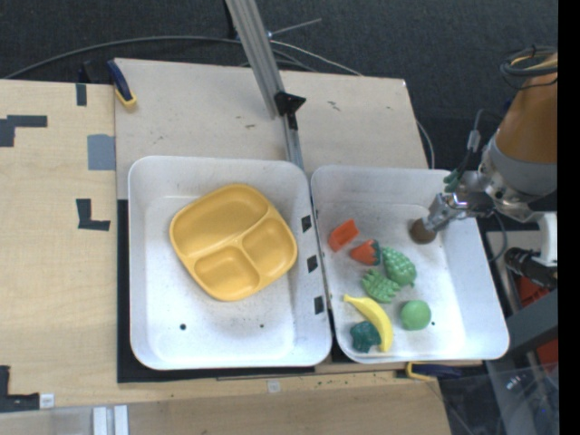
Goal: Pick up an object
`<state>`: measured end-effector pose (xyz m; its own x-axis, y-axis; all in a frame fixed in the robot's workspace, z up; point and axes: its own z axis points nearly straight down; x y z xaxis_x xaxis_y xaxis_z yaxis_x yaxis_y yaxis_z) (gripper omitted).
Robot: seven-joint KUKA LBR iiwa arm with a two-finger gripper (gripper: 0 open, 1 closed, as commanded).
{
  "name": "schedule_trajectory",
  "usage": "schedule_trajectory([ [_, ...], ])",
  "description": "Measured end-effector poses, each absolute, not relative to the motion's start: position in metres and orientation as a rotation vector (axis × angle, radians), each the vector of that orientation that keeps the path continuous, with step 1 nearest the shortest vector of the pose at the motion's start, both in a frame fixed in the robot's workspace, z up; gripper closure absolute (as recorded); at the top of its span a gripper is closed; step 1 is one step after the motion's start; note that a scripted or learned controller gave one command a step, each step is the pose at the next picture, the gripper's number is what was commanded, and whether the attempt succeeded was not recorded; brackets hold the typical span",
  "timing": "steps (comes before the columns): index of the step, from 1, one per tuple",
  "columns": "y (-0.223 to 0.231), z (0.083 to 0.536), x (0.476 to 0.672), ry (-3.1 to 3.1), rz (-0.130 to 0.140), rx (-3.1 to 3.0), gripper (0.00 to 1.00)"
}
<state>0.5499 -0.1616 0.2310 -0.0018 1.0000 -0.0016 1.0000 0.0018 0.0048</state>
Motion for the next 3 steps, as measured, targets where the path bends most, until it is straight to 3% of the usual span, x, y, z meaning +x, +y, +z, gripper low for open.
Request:
schedule_trajectory([
  [2, -0.056, 0.213, 0.589, 2.231, 0.000, 2.215, 1.00],
  [3, -0.008, 0.227, 0.612, 2.230, 0.003, 2.214, 1.00],
])
